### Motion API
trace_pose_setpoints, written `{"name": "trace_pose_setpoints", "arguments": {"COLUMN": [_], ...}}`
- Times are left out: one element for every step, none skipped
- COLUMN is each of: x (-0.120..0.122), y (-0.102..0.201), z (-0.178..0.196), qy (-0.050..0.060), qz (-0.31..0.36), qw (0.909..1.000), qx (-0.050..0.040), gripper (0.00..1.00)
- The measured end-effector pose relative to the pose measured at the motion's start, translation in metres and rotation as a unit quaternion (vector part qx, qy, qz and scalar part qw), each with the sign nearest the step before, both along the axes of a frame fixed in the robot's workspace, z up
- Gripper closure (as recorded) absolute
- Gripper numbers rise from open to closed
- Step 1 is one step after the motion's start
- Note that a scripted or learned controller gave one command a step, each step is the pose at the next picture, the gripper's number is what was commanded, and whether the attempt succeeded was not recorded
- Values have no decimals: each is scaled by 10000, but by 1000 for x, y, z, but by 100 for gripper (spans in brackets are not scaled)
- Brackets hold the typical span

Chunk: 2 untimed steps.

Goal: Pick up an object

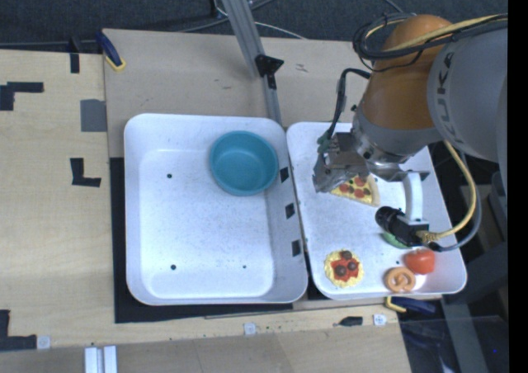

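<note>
Fingers [328, 180] of the grey arm [478, 91] are low over the right bin [359, 235], close to its far left corner; whether they are released or clenched I cannot tell, because the wrist covers them from above. A pizza slice [357, 189] lies flat on the bin floor just beside them, toward the right edge; if it touches them or not is not clear. At the near edge of the same bin lies a small round pizza [343, 267] with red toppings, well apart from the slice; in the near right corner a red piece [421, 261] and an orange ring [400, 280] lie close together and seem to touch. The left bin [206, 239] holds a blue bowl [243, 162], upright, near its far right corner; both bins stand side by side on the table [165, 74].
</note>
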<state>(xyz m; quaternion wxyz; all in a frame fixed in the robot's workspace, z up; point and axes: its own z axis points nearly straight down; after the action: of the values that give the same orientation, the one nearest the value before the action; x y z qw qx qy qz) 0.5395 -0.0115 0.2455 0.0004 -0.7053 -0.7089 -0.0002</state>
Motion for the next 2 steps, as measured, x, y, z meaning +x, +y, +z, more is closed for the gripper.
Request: {"name": "trace_pose_setpoints", "arguments": {"x": [-18,-20], "y": [46,94], "z": [-9,-19], "qy": [7,8], "qz": [-5,-4], "qw": [10000,10000], "qx": [-2,-3], "gripper": [100,100]}}
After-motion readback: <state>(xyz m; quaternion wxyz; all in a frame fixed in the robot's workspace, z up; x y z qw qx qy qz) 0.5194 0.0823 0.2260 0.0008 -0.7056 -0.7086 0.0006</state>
